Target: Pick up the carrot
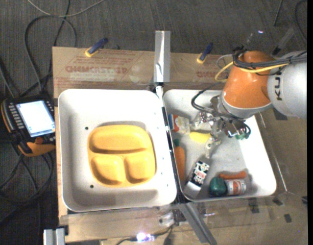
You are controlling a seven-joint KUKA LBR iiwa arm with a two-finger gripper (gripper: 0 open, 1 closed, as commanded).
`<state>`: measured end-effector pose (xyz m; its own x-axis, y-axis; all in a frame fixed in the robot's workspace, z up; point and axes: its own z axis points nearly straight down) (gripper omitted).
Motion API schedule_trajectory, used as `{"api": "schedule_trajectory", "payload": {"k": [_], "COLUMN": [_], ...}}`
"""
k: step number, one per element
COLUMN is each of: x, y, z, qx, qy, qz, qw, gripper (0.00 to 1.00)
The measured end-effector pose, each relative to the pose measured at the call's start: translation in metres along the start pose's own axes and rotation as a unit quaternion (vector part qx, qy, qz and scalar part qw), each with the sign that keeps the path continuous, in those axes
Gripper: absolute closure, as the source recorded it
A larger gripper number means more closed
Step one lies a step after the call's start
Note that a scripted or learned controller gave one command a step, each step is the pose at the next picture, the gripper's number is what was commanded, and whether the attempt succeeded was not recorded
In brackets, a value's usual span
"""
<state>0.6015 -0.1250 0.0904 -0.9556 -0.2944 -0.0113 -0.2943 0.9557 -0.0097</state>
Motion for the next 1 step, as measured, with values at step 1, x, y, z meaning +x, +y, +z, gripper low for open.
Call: {"api": "schedule_trajectory", "payload": {"k": [1], "x": [-0.0354], "y": [-0.0106], "z": [-0.0013], "qx": [0.011], "qy": [-0.001], "qz": [-0.168], "qw": [0.9857], "gripper": [0.00]}}
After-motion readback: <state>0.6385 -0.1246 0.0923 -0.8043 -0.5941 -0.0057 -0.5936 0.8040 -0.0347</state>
